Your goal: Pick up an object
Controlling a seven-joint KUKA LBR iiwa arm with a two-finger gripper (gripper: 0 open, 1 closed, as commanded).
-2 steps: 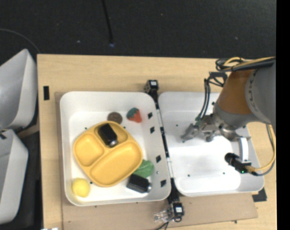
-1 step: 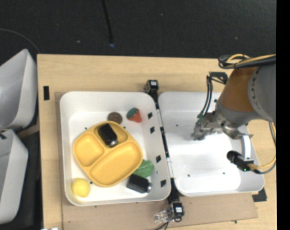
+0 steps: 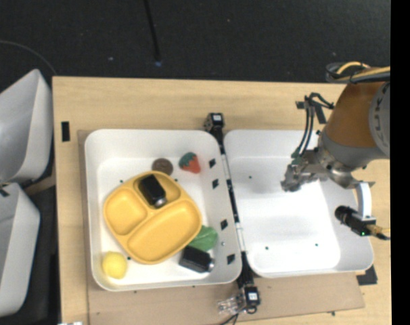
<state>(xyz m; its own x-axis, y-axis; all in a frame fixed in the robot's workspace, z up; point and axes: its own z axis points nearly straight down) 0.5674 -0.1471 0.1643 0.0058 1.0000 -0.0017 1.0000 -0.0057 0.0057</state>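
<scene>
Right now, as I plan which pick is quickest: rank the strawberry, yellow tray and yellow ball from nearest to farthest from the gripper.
From the gripper over the right bin:
1. Strawberry, at the left bin's back.
2. Yellow tray, at the left bin's middle.
3. Yellow ball, in its front left corner.

— What lies nearest the pincer point(image 3: 293, 180)?
— The right white bin point(image 3: 286, 263); the pincer shows over its upper left part.
— And on the side away from the arm?
— The left white bin point(image 3: 90, 181), meeting the right one along a seam set with small black clips point(image 3: 226, 181). A black fixture point(image 3: 214, 121) sits at the seam's far end, and another point(image 3: 249, 294) at its near end.
— Farther off?
— The pale wooden bench point(image 3: 157, 103) bears both bins. Well beyond the left bin stand two rounded white housings point(image 3: 15, 127). Behind the bench, a thin cable point(image 3: 149, 19) crosses the dark floor point(image 3: 259, 26).
</scene>
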